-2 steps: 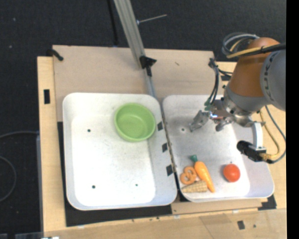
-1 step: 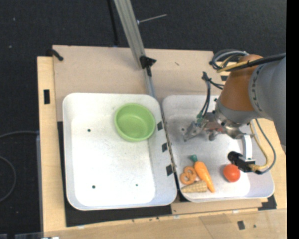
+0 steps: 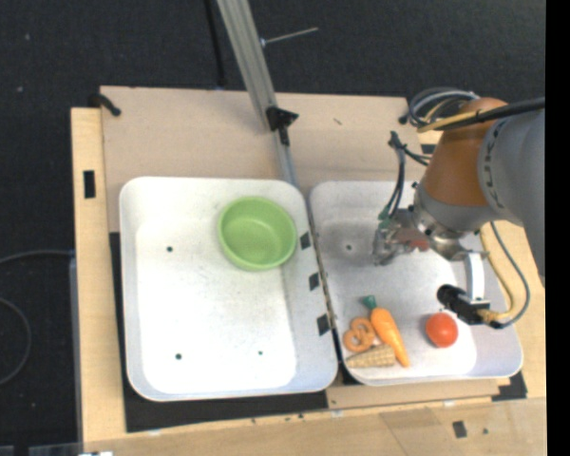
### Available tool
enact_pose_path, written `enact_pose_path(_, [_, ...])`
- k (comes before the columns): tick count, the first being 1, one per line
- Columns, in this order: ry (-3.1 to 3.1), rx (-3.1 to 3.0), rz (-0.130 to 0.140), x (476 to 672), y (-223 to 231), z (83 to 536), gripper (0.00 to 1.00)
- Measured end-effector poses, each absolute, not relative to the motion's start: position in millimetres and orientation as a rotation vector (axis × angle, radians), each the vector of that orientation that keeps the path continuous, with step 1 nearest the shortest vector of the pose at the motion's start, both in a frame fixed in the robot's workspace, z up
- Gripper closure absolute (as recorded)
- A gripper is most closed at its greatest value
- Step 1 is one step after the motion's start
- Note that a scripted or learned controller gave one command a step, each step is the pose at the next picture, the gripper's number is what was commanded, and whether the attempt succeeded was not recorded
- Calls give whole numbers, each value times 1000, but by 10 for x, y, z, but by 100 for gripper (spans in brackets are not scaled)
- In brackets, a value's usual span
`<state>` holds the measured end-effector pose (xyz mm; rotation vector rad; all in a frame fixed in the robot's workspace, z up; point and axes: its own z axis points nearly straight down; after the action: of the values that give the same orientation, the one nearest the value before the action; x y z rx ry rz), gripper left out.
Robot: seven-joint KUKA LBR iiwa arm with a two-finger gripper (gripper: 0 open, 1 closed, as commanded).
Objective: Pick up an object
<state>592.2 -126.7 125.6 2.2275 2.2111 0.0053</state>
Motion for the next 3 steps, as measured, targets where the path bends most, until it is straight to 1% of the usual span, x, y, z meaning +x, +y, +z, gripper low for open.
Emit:
enact_pose_path(1, [2221, 2215, 6, 5993, -1263, 1707, 100])
enact_pose_path(2, [2223, 2216, 2, 5978, -1303, 2317, 100])
enact_pose_path(3, [2222, 2213, 6, 5991, -1312, 2797, 100])
